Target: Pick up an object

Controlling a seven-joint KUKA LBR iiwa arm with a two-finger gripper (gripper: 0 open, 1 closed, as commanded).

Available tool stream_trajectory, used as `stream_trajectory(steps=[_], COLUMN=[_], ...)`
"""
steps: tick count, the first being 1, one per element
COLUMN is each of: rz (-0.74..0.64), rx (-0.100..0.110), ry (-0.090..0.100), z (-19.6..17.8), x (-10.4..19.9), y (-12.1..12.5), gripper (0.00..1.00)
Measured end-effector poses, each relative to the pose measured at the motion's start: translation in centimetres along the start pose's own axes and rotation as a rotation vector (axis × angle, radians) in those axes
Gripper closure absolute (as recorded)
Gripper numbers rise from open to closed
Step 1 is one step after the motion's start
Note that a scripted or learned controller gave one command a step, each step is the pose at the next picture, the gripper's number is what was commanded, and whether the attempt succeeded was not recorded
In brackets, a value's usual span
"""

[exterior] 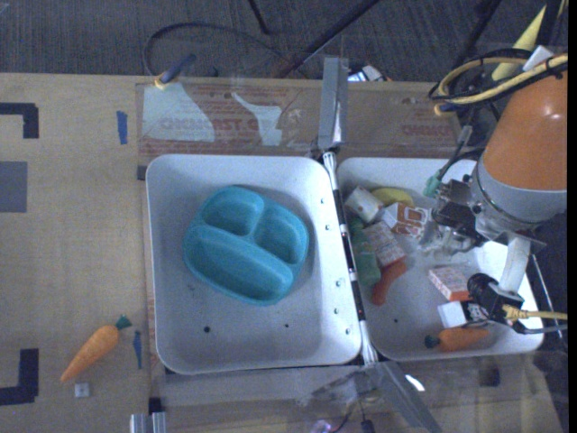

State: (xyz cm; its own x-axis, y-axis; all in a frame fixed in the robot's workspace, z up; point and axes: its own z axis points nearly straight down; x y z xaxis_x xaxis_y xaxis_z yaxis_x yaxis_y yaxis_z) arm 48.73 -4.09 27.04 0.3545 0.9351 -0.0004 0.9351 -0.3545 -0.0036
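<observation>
1. The right bin [532,336] holds the candidates: an orange carrot-like piece [462,338] at the near wall, a small box [448,281] just beyond; a grab against the wall risks slipping.
2. The claw [448,226] hangs over the clutter; whether it is released or clenched, I cannot tell; packed neighbours such as the red piece [389,280] could jam it.
3. Farthest, the yellow piece [393,194] lies half hidden.

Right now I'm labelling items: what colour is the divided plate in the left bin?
Teal blue, in the camera view.

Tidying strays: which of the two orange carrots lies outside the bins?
The carrot on the bench left of the left bin; the other carrot lies inside the right bin.
</observation>
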Motion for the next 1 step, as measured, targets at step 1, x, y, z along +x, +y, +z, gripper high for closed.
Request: stream_trajectory(steps=[1], rz=[0.214], rx=[-0.004], ry=[0.0], z=[-1.68], x=[4.33], y=[-2.43], gripper=[1.0])
